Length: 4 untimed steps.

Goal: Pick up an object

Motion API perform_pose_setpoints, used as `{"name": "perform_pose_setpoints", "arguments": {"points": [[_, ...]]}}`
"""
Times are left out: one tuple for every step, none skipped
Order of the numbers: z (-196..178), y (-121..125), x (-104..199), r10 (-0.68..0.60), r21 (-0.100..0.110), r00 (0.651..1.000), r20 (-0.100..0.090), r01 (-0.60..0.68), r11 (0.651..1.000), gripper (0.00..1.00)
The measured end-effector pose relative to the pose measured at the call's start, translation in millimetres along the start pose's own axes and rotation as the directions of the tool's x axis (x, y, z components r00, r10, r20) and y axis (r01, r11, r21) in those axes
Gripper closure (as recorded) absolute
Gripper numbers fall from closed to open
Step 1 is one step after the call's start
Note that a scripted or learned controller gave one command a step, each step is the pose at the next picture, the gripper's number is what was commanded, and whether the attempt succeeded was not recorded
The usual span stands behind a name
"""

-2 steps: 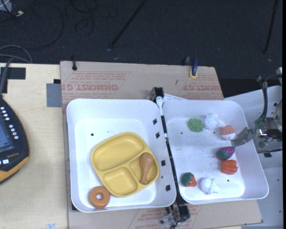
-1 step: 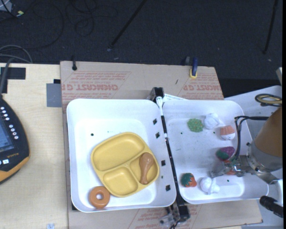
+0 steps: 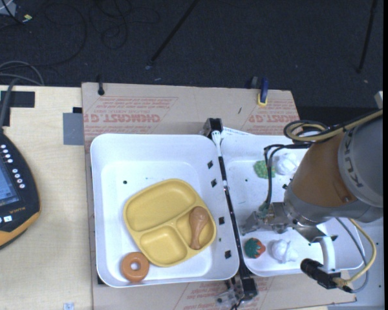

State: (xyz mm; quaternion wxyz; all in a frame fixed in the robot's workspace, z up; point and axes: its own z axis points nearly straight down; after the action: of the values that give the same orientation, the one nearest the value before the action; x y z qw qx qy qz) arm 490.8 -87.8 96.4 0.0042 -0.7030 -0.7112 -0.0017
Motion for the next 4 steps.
{"name": "perform_pose_setpoints", "arguments": {"points": [[-45.5, 4.9, 65.4, 0.011, 0.004, 1.000, 0.004, -0.011, 1.000, 0.00], [-371.9, 20.9, 51.7, 0.011, -0.020, 1.000, 0.009, -0.011, 1.000, 0.00], [-371.6, 20.4, 55.4, 0.002, 0.001, 1.000, 0.009, -0.002, 1.000, 1.00], [-292.5, 31.2, 95.5, 0.009, 0.006, 1.000, 0.008, -0.009, 1.000, 1.00]]}}
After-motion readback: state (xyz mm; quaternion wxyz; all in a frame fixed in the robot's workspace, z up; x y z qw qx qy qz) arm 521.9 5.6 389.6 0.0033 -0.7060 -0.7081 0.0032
